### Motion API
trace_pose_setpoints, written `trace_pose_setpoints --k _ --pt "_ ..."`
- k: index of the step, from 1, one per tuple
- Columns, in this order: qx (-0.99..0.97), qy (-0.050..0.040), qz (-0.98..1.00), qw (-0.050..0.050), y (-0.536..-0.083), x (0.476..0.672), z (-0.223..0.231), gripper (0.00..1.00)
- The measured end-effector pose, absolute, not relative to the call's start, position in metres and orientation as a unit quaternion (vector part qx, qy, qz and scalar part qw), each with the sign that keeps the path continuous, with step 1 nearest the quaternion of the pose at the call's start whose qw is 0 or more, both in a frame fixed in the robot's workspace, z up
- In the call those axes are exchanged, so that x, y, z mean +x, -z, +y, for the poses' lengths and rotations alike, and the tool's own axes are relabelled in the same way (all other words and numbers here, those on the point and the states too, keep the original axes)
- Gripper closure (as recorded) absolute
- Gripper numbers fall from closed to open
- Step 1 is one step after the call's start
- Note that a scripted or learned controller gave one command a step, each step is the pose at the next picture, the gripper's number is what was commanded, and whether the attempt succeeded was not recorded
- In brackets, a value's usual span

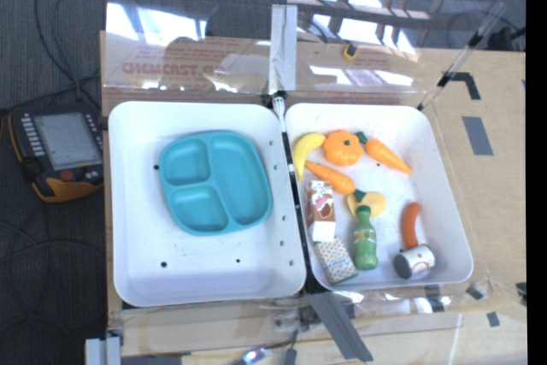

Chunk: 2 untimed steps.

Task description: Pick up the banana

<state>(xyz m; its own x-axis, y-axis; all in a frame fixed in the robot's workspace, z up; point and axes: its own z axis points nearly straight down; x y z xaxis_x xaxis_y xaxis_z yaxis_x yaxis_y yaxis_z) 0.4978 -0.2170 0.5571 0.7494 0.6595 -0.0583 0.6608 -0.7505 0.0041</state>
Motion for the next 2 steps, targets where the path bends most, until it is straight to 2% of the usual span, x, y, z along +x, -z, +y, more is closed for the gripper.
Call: trace_pose_setpoints --k 2 --pt "0.935 0.0293 0.353 0.014 -0.5746 0.5006 -0.2165 1.0"
